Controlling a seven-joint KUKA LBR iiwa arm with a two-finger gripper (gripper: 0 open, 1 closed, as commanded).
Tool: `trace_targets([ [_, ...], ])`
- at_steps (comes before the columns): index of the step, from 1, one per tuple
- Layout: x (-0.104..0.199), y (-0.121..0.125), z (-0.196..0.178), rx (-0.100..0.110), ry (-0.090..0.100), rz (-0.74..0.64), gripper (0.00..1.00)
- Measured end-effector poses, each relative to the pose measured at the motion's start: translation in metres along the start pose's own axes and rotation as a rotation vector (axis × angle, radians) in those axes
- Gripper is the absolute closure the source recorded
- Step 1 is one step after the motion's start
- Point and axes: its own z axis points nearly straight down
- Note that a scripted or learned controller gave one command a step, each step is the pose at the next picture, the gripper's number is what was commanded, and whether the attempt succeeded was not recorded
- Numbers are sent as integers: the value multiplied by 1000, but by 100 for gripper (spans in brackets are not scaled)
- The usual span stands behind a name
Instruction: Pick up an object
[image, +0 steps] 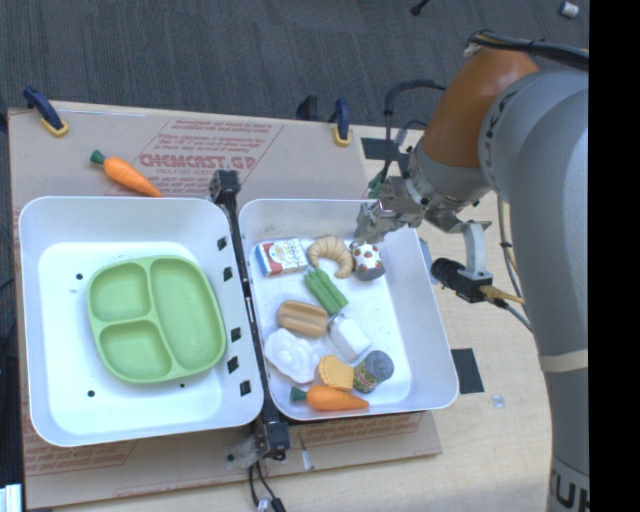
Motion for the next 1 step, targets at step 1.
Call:
trace_targets([
  [1, 0, 0, 0, 1, 0, 0, 0],
])
